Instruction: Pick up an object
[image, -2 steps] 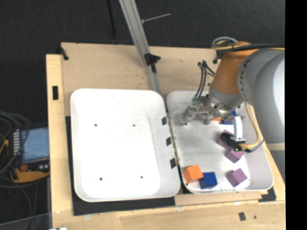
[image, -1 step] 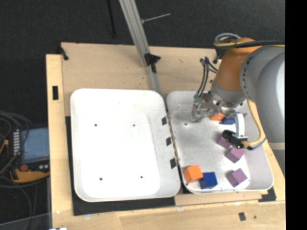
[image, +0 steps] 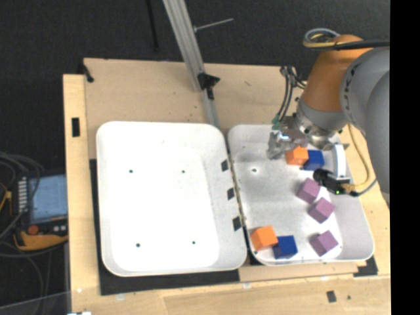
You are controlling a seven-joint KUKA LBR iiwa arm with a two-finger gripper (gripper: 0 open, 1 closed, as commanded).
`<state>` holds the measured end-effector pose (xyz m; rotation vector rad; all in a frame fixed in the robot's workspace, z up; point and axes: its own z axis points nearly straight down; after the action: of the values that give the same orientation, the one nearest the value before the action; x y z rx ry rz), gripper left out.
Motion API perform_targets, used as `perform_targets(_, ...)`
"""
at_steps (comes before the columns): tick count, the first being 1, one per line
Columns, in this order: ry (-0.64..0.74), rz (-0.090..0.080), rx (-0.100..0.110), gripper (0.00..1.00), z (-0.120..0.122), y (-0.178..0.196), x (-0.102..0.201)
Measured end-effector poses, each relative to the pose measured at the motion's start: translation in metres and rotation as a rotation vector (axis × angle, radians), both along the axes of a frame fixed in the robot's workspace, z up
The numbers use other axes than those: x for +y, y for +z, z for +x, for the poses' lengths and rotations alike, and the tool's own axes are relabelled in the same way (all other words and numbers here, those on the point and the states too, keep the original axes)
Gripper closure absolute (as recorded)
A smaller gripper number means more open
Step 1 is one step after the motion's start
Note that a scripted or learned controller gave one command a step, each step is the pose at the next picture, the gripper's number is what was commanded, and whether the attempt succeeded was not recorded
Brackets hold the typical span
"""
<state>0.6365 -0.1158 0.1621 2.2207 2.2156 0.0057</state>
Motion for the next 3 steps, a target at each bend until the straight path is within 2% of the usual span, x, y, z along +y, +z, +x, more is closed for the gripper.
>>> perform_targets(1, 0.004, -0.001, -0.002, 1.00, 0.009, 0.060, -0.007)
perform_targets(2, 0.006, -0.001, -0.001, 1.00, 0.010, 0.105, -0.005)
perform_targets(3, 0.009, 0.002, 0.004, 1.00, 0.006, 0.109, 0.053)
